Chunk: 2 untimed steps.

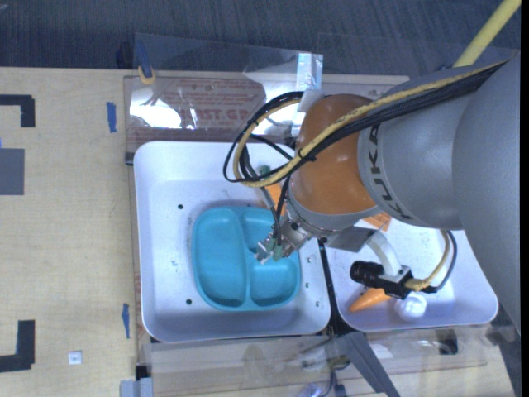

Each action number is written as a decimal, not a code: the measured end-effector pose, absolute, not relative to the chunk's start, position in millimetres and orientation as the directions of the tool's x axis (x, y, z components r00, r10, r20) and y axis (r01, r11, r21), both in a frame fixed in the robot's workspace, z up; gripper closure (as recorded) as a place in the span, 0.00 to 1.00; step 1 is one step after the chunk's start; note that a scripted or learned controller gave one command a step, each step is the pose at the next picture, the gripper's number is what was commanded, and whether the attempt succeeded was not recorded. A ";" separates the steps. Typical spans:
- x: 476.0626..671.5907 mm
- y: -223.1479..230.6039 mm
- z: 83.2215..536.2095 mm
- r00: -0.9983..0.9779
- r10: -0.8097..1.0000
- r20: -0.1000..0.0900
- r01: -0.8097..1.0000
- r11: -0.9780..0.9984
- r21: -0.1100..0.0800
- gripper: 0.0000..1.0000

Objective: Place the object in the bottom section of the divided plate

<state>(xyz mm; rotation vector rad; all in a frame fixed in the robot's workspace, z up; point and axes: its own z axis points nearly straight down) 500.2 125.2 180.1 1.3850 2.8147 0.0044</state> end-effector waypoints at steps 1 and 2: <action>486.2 128.8 117.5 -0.747 0.665 -0.008 0.664 0.747 0.010 1.00; 485.6 128.2 117.5 -0.747 0.664 -0.007 0.664 0.747 0.008 0.00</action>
